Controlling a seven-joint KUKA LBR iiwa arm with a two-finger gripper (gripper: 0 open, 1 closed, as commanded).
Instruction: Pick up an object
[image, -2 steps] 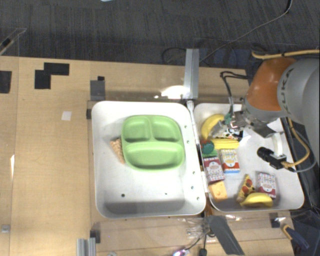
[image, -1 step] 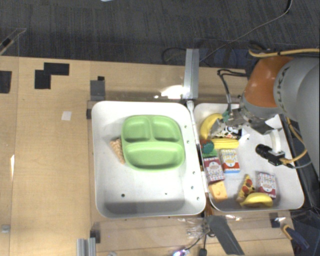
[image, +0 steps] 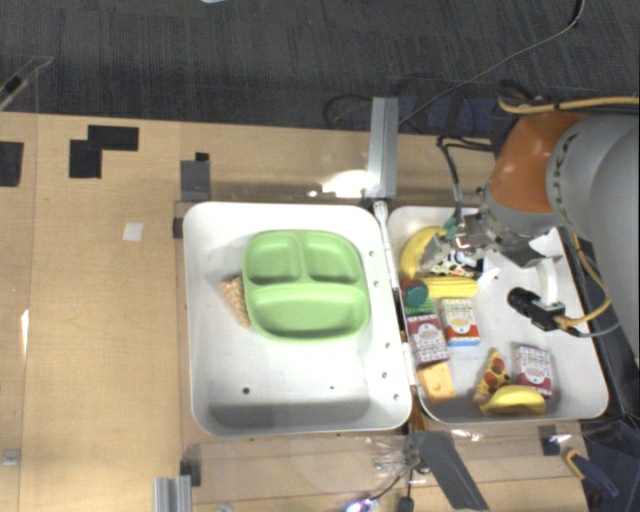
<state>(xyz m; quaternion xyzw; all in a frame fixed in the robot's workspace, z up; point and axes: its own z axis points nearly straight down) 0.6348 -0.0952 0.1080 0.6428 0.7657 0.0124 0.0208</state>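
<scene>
Two bananas are lying in the right bin: one banana up at its far left corner, just beside the gripper, and a second banana near the front. Three small cartons, a cheese wedge and a pizza slice are sitting between them. One green divided plate is resting in the left bin on a cracker, and I cannot tell how the gripper's fingers are set.

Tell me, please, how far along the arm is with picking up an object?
Nothing looks lifted yet. The gripper is low in the right bin, over the clutter beside the upper banana. Whether it grips anything cannot be told. The green divided plate sits in the left bin. The grasp and lift remain.
</scene>
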